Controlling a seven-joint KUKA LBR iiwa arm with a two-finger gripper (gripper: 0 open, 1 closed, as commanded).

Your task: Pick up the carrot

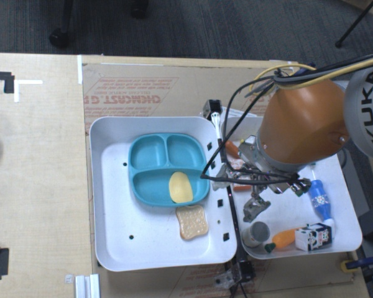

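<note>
Camera view: "KUKA" on arm (360, 104) above carrot (285, 239).

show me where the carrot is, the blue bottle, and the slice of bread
carrot (285, 238), camera view, middle of its orange body.
blue bottle (319, 199), camera view, middle of its label.
bread (192, 221), camera view, centre of the slice.

A blue divided plate (150, 179) sits in the left bin (109, 241), holding a yellow piece (180, 187). A toast slice (192, 221) lies just below it. A blue bottle (319, 200) rests in the right bin (351, 228).
</note>
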